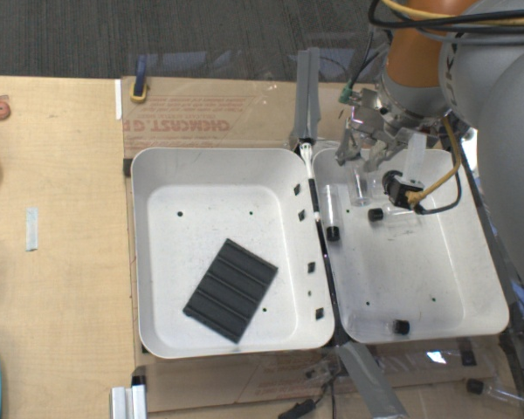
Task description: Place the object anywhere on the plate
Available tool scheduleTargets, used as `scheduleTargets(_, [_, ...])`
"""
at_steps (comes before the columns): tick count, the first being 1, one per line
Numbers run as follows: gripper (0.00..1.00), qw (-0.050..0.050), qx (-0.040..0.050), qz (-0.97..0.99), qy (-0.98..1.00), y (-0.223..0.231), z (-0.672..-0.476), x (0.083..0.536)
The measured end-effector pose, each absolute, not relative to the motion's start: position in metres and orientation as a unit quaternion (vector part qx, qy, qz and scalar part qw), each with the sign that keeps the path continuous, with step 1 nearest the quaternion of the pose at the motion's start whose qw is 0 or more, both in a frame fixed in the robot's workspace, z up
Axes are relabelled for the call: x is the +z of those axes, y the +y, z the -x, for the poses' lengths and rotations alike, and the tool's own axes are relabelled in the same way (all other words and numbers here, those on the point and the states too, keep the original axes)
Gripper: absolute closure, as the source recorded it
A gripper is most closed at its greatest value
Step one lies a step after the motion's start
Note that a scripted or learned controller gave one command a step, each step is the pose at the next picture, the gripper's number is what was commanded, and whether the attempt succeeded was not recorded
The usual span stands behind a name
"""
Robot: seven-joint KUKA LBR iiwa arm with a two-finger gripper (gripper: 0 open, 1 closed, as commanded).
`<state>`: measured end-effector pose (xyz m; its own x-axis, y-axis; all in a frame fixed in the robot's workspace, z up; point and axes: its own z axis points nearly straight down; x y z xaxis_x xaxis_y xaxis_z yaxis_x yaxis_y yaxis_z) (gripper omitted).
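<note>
Dark carpet behind the bench [61, 190]; the ridged black plate [231, 289] lies in the left bin [157, 182]. Over the right bin [472, 304], the gripper [367, 151]; its grip I cannot tell. It should travel left and release low above the plate.

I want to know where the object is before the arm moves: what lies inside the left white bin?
Inside the left shallow white bin lies one dark grey ribbed rectangular slab, flat and turned diagonally, near the front wall. Whatever is beneath that slab is covered.
</note>
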<state>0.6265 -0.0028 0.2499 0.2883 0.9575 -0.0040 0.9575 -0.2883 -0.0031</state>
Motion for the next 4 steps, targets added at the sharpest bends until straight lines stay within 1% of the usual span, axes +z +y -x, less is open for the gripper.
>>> scheduleTargets(1, [1.00,0.000,0.0016,0.694,-0.720,0.047,-0.656,0.285])
scheduleTargets(2, [1.00,-0.001,0.0015,0.628,-0.778,0.066,-0.659,0.416])
scheduleTargets(3, [1.00,0.000,0.0011,0.424,-0.906,0.145,-0.659,0.440])
scheduleTargets(4, [1.00,-0.001,0.0006,0.240,-0.971,0.124,-0.625,0.441])
